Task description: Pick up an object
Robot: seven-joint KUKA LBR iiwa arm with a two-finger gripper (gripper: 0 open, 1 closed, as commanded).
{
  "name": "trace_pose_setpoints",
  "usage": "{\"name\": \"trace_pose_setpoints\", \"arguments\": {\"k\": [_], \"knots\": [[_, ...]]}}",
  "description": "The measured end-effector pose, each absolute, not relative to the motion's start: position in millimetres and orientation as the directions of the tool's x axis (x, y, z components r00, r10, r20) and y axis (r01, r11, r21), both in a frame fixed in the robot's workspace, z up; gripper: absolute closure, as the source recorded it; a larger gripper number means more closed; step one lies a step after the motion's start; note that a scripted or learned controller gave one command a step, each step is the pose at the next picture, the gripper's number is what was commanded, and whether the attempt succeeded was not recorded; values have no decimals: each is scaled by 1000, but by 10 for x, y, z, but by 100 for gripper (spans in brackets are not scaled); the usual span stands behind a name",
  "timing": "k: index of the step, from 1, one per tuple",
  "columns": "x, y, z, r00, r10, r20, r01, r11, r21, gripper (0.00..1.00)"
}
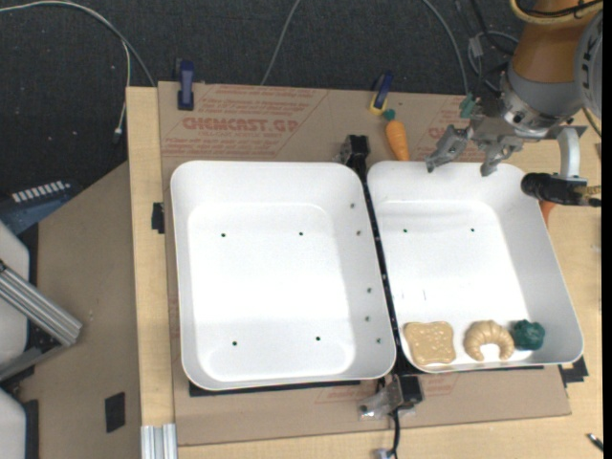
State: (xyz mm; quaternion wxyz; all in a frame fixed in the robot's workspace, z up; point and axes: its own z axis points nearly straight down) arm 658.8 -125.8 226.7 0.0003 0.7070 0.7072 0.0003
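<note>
Three small objects lie along the near edge of the right bin (pixel 535 247): a tan toast-shaped piece (pixel 428 342), a croissant (pixel 489 339) and a dark green lump (pixel 527 333). An orange carrot (pixel 396 138) rests on the cardboard just behind that bin. My gripper (pixel 463 161) hangs above the right bin's far rim, well away from the three objects, with its two fingers spread open and nothing between them.
The left bin (pixel 191 256) stands beside the right one on a cardboard sheet (pixel 249 122). Blue clamps (pixel 185 82) hold the board's far edge. A black clip (pixel 356 147) sits between the bins at the back. Cables arc over the dark background.
</note>
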Motion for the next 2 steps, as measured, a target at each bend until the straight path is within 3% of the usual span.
{"name": "trace_pose_setpoints", "arguments": {"k": [1, 2], "knots": [[6527, -1774, 1346, 4, 1000, 1, 1000, -4, -8, 0], [6412, -1572, 1956, -14, 1000, -1, 1000, 14, 5, 0]]}}
